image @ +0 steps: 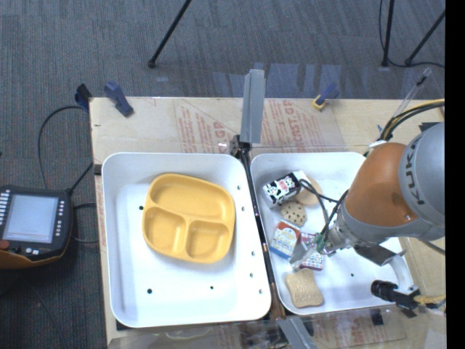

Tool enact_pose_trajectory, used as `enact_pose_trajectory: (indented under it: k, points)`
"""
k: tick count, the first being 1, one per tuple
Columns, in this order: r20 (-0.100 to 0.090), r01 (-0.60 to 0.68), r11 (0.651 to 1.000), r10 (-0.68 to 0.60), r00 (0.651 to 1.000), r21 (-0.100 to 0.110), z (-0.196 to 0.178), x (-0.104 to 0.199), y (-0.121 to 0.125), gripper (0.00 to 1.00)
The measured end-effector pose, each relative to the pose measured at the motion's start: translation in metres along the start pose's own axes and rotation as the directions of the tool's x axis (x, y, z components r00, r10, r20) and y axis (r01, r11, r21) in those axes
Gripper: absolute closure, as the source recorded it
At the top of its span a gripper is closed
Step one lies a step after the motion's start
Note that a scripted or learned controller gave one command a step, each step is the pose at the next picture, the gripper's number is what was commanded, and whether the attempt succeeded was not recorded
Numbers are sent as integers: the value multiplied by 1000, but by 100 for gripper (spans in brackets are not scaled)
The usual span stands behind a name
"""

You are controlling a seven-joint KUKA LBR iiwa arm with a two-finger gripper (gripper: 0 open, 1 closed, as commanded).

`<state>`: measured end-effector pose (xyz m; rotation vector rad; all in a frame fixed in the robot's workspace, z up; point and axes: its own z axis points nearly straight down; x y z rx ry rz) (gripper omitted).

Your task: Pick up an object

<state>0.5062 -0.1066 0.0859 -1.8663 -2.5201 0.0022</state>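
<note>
Orange-banded arm hung low over the right bin (341,162).
Gripper (320,247) sat among small packets (287,238); its state I couldn't tell. Best bet: settle squarely over one packet before closing.

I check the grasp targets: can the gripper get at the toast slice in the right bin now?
Probably yes. The toast slice lies flat with nothing on top, just below the gripper, which sits low over the small packets beside it.

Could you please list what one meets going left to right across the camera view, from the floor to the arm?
Pendant → yellow tray → bin divider → cow-print carton → hand → orange band.
</note>
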Motion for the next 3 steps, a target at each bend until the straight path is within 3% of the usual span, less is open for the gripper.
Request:
enact_pose_trajectory:
  k: [1, 2, 3]
  points:
    - [1, -492, 871, 492, 871, 0, 1, -1, -8, 0]
    - [-1, -493, 870, 493, 870, 5, -7, -1, -9, 100]
    - [0, -473, 881, 473, 881, -8, -160, 57, 21, 100]
